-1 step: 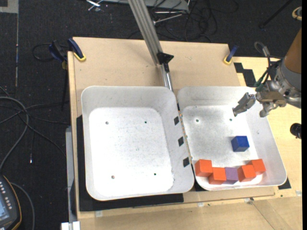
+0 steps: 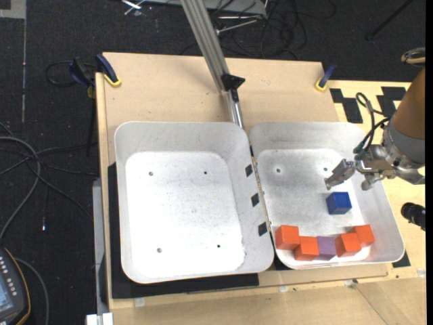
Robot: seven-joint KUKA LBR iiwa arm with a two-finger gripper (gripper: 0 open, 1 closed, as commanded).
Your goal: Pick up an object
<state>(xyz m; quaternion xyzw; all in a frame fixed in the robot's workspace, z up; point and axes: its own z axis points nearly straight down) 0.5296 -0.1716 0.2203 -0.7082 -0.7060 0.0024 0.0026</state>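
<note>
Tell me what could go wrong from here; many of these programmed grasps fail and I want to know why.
The gripper sits up and to the right of the blue cube, not over it, so a straight descent could miss or only nudge it. The orange blocks and the purple block are packed in a row against the near wall of the right bin, leaving little finger room; a grasp there may jam or catch two.
</note>
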